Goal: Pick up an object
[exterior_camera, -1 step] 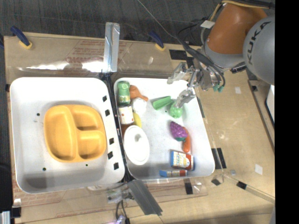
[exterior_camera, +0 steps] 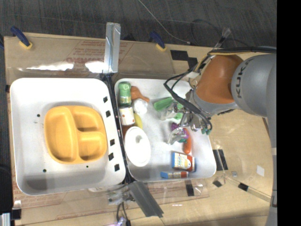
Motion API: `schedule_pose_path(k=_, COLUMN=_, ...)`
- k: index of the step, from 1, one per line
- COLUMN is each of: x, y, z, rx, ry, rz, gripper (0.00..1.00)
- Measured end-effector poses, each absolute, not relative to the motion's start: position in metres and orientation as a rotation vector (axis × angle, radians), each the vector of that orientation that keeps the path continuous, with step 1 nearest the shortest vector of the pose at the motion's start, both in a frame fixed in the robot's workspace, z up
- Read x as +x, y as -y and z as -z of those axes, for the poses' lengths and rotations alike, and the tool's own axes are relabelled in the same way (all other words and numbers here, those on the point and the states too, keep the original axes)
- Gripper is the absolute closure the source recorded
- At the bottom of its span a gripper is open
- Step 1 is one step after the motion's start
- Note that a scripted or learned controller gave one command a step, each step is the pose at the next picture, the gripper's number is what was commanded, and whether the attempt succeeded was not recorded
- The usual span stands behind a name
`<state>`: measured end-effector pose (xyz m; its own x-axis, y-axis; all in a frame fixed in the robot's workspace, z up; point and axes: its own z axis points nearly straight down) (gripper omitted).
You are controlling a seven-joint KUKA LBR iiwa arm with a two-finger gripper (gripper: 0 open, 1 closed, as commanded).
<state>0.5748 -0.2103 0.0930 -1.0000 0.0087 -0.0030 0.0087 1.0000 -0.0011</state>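
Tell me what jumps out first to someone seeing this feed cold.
The big yellow divided tray sits alone in the left bin. The grey arm with its orange band reaches in from the right, its hand low over the cluttered right bin. There a green-capped bottle and a white round lid lie along that bin's left side.

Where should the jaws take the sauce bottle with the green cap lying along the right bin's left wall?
Probably across the bottle's labelled body, coming straight down from above. It lies flat, its length running along the right bin's left wall, green cap toward the far end. The wall crowds one side, and the white bowl sits near its base, so mid-body looks freest.
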Motion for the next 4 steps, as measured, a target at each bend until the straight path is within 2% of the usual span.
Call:
schedule_pose_path(k=1, x=0.524, y=0.209, z=-0.093, rx=0.018, ry=-3.138, rz=0.000, gripper=0.00)
schedule_pose_path(k=2, x=0.527, y=0.207, z=-0.105, rx=0.004, ry=-3.133, rz=0.003, gripper=1.00)
schedule_pose_path(k=3, x=0.554, y=0.155, z=-0.275, rx=0.605, ry=-3.075, rz=0.001, gripper=1.00)
schedule_pose_path(k=4, x=0.643, y=0.139, z=-0.260, rx=0.487, ry=-3.103, rz=0.000, gripper=1.00)
